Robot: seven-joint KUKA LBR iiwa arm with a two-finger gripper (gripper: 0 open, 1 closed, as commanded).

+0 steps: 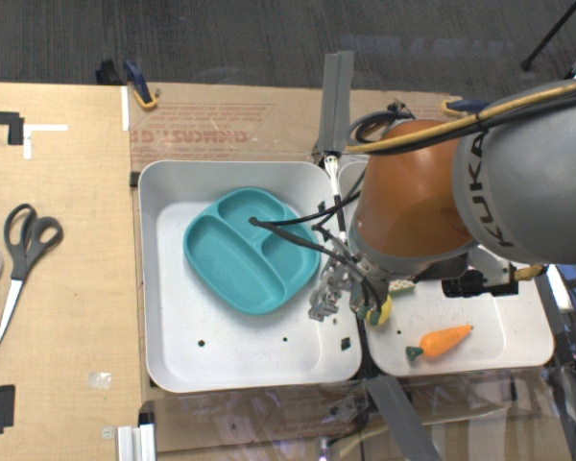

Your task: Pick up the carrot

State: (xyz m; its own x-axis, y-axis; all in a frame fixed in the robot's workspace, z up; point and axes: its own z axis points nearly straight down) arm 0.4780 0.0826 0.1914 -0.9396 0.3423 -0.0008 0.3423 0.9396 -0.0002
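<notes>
Carrot (445,340) lies orange near the front edge of the right bin (523,346), green tip toward the divider, apart from the gripper (338,294). Whether the jaws are spread or pressed together cannot be told; they hang over the left bin's (163,286) right edge, just beside a teal divided plate (245,253). Scissors (21,257) lie on the bench's (67,353) left side.

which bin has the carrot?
The right bin: the carrot lies near its front edge. The left bin holds the teal divided plate.
</notes>
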